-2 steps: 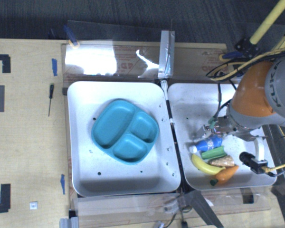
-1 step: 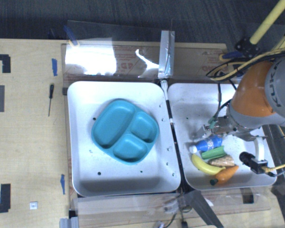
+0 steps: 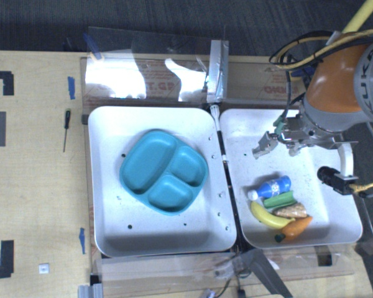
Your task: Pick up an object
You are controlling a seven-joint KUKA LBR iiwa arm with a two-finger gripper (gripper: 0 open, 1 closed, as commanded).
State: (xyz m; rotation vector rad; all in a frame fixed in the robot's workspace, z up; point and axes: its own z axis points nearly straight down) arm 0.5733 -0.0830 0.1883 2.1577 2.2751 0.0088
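The gripper [image 3: 278, 143] hung over the right bin [image 3: 245, 129], fingers spread and holding nothing. Below it, clustered toward that bin's near edge, lay a blue bottle [image 3: 272, 186], a green piece [image 3: 278, 200], a banana [image 3: 265, 215] and a carrot [image 3: 296, 227]. Left of that bin, a blue divided plate [image 3: 164, 170] sat in the left bin [image 3: 105, 222].

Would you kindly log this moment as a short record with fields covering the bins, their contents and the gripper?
left bin: shallow white bin holding a blue plastic divided plate
right bin: shallow white bin with a cluster of items near its front edge
cluster: blue bottle with white cap, green stick-shaped item, yellow banana, orange carrot-shaped toy
gripper: two-finger gripper above the right bin's rear half, open, holding nothing
task state: no object picked up yet
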